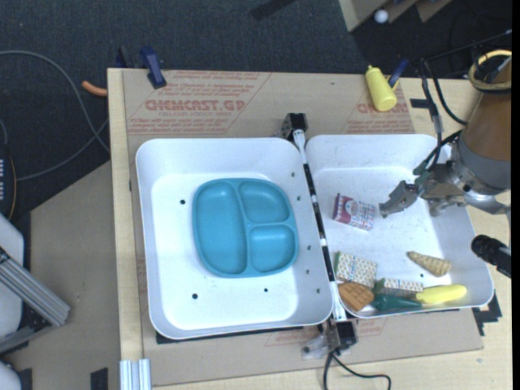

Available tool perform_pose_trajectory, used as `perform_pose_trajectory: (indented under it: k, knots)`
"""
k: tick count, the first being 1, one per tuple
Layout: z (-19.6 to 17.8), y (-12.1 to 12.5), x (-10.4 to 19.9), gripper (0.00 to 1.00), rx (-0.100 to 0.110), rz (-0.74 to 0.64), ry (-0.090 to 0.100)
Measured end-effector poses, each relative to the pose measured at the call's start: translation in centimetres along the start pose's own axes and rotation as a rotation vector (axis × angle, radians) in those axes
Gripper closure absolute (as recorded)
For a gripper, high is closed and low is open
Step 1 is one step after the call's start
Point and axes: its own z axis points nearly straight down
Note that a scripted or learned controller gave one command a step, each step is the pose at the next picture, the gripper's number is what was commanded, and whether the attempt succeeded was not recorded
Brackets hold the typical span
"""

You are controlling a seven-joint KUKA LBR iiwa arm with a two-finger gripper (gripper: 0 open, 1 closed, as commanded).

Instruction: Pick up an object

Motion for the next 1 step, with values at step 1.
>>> perform_pose_trajectory:
  k: [1]
  knots:
    - [9.03,3.14,1.23,0.00,0.002,0.001,0.001]
